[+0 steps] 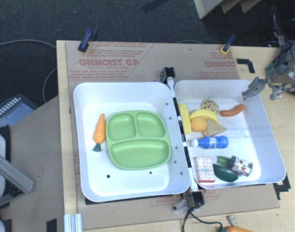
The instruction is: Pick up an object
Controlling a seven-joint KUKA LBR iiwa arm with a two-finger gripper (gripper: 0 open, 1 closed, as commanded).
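Plastic toy food by the look of it, so I'd guess everything in the right bin point(263, 129) is light, stiff and a bit slick; the sausage point(232, 111) lying just beside the gripper point(251, 92), at the bin's far side, seems the easiest pick, taken across its narrow middle. From my end I can't tell how the pincer is set, since it's small and blurry at the bin's far right corner. The pile of banana point(205, 115), orange point(198, 124) and cookie point(210, 105) near the divider overlaps, so edges there are hard to sort out.
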